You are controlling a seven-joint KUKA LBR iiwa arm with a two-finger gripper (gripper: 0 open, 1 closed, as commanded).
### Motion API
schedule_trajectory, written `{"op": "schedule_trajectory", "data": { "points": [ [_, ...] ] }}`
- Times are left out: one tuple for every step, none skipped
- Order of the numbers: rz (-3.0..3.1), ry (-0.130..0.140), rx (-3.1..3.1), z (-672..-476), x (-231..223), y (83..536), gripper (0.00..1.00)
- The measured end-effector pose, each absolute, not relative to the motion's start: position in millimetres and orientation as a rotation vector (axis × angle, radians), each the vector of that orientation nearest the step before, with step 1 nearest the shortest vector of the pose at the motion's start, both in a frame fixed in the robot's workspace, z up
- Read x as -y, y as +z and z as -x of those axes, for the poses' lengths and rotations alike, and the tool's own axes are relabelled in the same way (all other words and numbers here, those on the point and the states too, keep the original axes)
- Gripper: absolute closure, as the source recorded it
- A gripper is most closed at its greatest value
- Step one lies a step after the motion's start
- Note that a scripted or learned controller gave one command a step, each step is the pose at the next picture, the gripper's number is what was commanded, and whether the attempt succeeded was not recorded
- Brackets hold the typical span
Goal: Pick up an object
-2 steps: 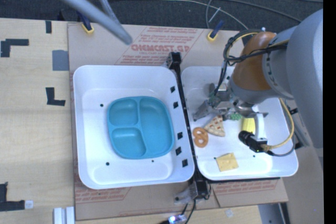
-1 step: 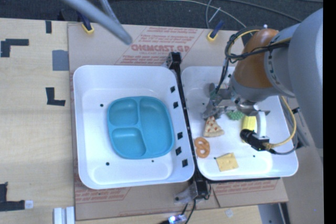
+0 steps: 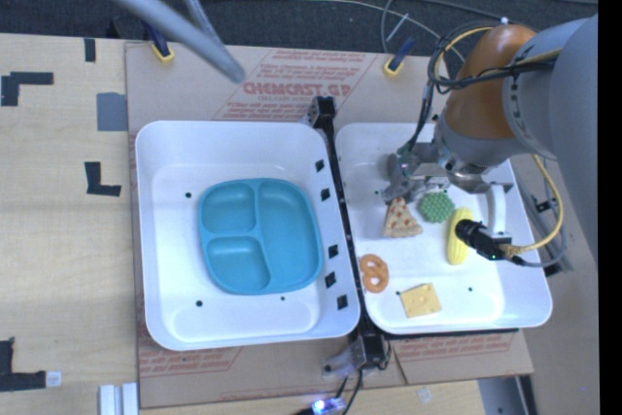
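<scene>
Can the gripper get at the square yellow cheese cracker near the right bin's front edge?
Probably yes: the cheese cracker lies flat and apart from the pretzel, nothing covering it; the gripper hovers further back.

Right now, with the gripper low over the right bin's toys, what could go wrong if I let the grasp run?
The gripper sits just above the pizza slice, with the green piece and the corn cob close by, so closing may nudge a neighbour or catch two things. The pizza slice lies flat on the right bin, so the fingers may slide off it. The cable by the corn cob could snag.
</scene>
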State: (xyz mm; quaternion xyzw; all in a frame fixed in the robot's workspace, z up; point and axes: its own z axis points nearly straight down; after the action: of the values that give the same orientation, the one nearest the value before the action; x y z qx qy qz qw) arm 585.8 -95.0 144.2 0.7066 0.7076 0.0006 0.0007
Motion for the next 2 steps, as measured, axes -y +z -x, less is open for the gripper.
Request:
{"op": "schedule_trajectory", "data": {
  "points": [
    [-2.22,0.002,-2.219,-579.7,102,193,1.0],
    [-2.221,0.0,-2.222,-580.0,102,206,1.0]
  ]
}}
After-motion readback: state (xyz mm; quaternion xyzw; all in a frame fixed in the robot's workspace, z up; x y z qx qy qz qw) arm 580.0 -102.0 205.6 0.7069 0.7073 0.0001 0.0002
